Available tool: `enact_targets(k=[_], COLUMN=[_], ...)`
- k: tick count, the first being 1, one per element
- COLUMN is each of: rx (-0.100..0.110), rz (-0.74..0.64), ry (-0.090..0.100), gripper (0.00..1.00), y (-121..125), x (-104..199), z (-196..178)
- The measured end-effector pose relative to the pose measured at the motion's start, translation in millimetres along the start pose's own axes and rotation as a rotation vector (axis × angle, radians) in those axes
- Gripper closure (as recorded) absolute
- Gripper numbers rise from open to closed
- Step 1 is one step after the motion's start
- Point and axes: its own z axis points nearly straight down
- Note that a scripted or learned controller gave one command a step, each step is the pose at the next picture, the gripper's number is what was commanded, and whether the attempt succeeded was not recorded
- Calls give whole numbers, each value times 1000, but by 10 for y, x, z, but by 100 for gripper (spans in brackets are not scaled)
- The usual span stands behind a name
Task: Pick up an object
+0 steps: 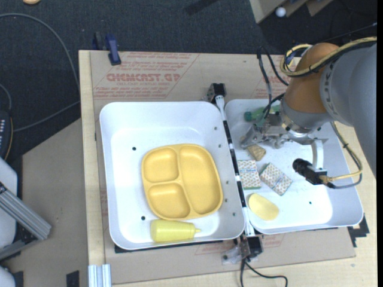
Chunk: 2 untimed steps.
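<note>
Camera view: cardboard-topped bench (149, 70), dark carpet floor (48, 52) around.

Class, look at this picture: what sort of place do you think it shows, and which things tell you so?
Probably a robotics lab or test bench, not a kitchen: a grey robot arm reaches over two white bins, which hold toy-like items such as a yellow divided plate, with loose cables lying on the dark floor.

Bench (90, 160) bears left bin (119, 130), right bin (335, 208), side by side.
</note>
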Motion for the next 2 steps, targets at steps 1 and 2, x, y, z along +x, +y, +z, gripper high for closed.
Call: enact_targets(k=[1,2], rx=[-2,1], rz=[1,-1], ry=[0,1], gripper=[100,100], y=[4,-321], x=[3,636], z=[-100,-1004])
